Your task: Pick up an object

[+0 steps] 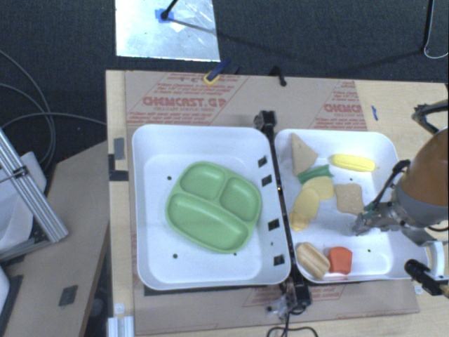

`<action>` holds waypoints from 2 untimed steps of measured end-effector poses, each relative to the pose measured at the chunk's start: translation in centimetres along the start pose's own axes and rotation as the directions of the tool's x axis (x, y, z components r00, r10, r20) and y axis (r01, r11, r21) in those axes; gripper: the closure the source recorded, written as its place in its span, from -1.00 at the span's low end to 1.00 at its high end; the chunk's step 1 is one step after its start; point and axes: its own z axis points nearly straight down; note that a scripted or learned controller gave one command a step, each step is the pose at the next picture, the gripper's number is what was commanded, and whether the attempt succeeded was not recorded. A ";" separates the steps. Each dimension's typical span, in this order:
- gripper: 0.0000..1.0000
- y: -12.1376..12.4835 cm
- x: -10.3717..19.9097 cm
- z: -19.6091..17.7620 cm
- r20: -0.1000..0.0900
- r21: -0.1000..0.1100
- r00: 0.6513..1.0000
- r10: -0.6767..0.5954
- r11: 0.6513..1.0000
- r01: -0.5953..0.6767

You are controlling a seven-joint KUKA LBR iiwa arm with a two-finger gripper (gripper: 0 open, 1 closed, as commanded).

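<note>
- In the camera view, two white bins are set side by side on the counter (pixel 175 97), so that things can be picked from one and there is room in the other.
- A green plate (pixel 212 206) with three parts is laid flat in the left bin (pixel 151 188). No food is seen on it.
- The toy foods are kept together in the right bin (pixel 382 149), close to where the arm comes in, so they are easy to reach.
- A tan wedge (pixel 302 152) is placed near the top of that bin, and a yellow corn cob (pixel 353 163) is beside it, apart.
- A green piece (pixel 313 173) and a pale yellow piece (pixel 311 196) are laid touching each other in the middle. A square cracker (pixel 349 197) is just beside them.
- A bread roll (pixel 313 259) and a red block (pixel 340 260) are laid side by side near the bottom wall.
- The jaws (pixel 368 221) are held low over a bare part of the bin floor, near the cracker.
- Nothing is seen between the jaws. It cannot be told if they are wide or narrow, because they are small and dark.
- The cracker is judged to be the nearest thing to be picked up.
</note>
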 end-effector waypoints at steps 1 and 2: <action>1.00 0.1 -2.6 -9.2 0.005 -0.007 1.000 0.002 1.000 -0.002; 1.00 2.7 7.7 -7.1 -0.005 0.002 1.000 -0.014 1.000 0.014</action>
